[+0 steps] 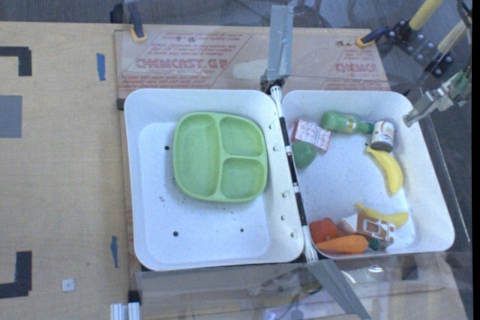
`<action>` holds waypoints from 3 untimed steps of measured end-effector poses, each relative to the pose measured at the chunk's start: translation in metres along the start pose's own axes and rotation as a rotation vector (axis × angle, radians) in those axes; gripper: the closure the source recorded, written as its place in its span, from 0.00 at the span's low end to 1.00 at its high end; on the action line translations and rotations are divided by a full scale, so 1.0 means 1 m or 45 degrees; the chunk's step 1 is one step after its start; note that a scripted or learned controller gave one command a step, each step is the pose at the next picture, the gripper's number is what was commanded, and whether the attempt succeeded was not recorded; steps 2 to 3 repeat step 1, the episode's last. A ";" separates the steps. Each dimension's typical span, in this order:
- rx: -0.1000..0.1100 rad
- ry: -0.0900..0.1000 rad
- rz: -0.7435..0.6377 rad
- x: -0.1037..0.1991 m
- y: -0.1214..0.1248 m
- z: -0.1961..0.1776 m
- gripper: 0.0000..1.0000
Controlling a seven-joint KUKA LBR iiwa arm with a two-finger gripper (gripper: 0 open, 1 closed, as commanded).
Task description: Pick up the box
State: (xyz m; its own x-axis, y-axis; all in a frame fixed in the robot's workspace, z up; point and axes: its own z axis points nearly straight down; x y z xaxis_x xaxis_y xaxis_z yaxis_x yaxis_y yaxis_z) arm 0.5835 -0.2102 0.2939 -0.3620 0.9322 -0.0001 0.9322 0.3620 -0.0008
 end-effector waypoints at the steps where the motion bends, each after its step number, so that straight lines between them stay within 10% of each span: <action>1: 0.001 0.002 -0.086 0.055 -0.061 0.025 0.00; 3: 0.001 0.002 -0.086 0.055 -0.061 0.025 0.00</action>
